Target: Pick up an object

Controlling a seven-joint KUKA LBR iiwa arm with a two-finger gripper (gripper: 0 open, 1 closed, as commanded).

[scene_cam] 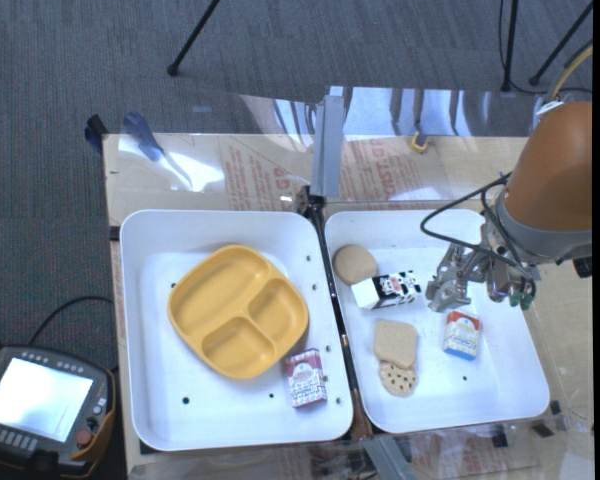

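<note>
left bin [140,268], yellow divided plate [238,311], red carton [306,378], right bin [520,388], snacks

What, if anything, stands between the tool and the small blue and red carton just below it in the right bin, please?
Nothing visible does. The tool hangs above the right bin, and the carton lies just below it in the view with bare bin floor between. The milk carton lies off to the side, clear of that path.

— What colours sit in the left white bin [140,268]?
— A yellow divided plate [238,311] and a small red carton [306,378].
— And the right bin [510,383]?
— A tan bun [355,264], a black-and-white cow-patterned carton [388,290], beige toast [395,342], a dotted cookie [398,378], and a blue, white and red carton [462,334].
</note>
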